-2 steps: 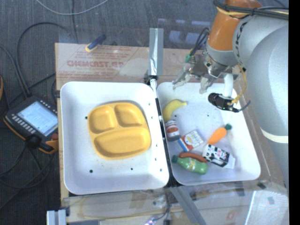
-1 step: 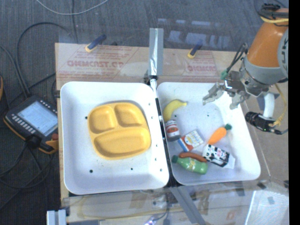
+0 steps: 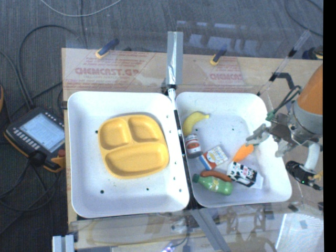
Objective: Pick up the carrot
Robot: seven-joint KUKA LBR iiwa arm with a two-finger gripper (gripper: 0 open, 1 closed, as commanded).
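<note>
From my seat the grey arm with its orange band (image 3: 311, 101) is cut off at the right edge, and its wrist blurs into cabling. The claw (image 3: 269, 136) hangs low over the right white bin (image 3: 247, 101), angled leftward; I cannot tell whether it is released or clenched. The small orange carrot (image 3: 243, 152) lies in that bin, just beside the claw, near a black-and-white carton (image 3: 242, 173).

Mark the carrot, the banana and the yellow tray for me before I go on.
carrot (image 3: 243, 153): camera view, middle of its orange body.
banana (image 3: 193, 121): camera view, thick middle of its curve.
yellow tray (image 3: 134, 155): camera view, floor of its largest compartment.
</note>
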